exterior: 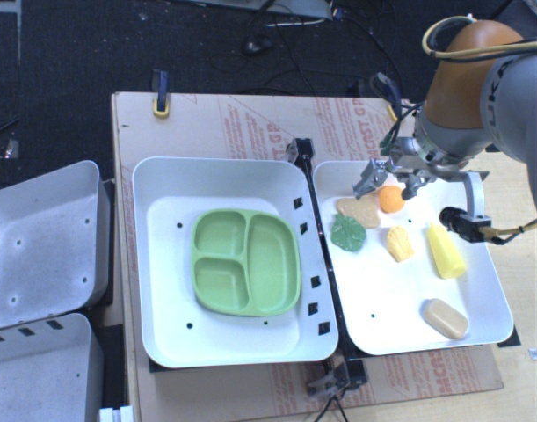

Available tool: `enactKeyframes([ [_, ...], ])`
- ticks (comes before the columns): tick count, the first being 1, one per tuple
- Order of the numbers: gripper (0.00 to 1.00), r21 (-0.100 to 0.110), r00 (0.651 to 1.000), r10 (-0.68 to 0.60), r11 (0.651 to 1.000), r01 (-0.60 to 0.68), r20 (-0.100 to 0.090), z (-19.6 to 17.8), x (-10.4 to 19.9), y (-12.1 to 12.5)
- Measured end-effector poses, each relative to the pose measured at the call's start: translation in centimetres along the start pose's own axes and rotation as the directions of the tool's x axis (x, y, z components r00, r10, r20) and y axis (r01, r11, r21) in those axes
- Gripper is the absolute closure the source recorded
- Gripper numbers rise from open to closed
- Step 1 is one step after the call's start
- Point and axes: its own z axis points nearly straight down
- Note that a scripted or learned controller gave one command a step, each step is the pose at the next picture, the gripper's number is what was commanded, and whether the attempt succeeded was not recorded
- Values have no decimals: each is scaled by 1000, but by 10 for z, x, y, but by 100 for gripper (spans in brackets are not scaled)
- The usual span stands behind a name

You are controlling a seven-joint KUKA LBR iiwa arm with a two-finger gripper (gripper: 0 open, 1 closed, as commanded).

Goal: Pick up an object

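While the gripper (389, 181) hung low over the right bin (488, 301), its jaws stood spread around the orange ball (390, 199), seemingly not yet clamped, so lifting remained. Nearby lay a green piece (347, 233), corn (399, 243) and yellow block (446, 251); the left bin (158, 183) held a green tray (247, 262).

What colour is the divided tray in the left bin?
Light green, plain, no pattern. The divided tray shows clearly in the camera view.
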Motion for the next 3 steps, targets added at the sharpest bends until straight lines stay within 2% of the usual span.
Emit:
enactKeyframes([
  [1,0,-2,1000,0,1000,0,0,42,-3,-1],
  [2,100,-4,1000,0,1000,0,0,30,-3,0],
  [3,100,-6,1000,1,1000,-1,0,-12,-5,-3],
])
